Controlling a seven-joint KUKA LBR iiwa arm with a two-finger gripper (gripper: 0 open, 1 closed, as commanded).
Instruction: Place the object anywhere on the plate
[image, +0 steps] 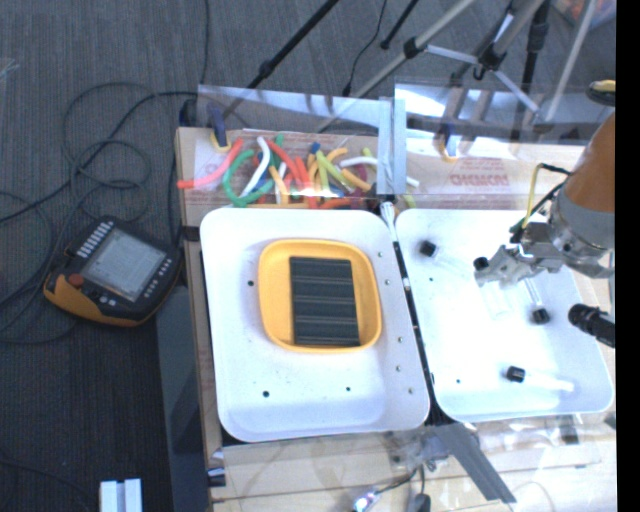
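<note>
A yellow plate (270, 290) with rounded corners lies in the left white bin (300, 400). A dark ribbed rectangle (322, 300) covers the plate's middle. My gripper (515, 285) hangs over the upper right part of the right bin (470, 395), far from the plate. Three small black pieces lie in the right bin: one (427, 247) near its upper left corner, one (540, 316) just below the gripper, and one (515, 374) near the front. I see nothing held in the gripper.
Several coloured cables (290, 170) are heaped behind the left bin. A handheld control pendant (115, 270) lies on the floor to the left. Tripod legs (470, 40) cross behind the bench.
</note>
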